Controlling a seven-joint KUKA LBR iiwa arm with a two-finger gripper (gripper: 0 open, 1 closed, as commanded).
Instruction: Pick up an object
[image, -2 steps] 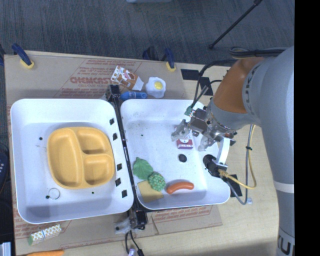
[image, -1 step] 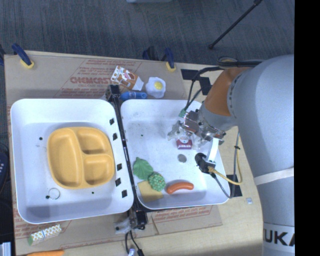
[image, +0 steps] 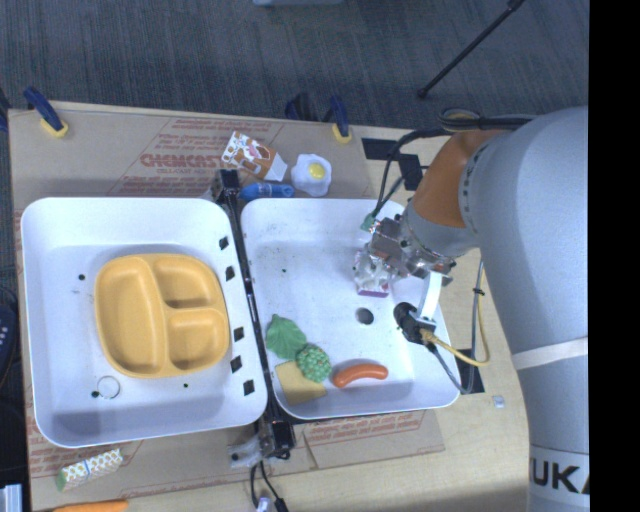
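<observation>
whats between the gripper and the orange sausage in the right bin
In the camera view, mostly bare white bin floor lies between the gripper and the orange sausage. The one thing on that stretch is a small dark round spot.

Small packet (image: 91, 467) and orange object (image: 95, 506) at bottom-left edge, too small or cut off.

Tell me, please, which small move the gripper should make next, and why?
Probably shift toward the orange sausage-shaped toy and descend. The two-finger gripper hovers over bare floor of the right white bin, while the toys lie apart from it, along the bin's near edge.
</observation>
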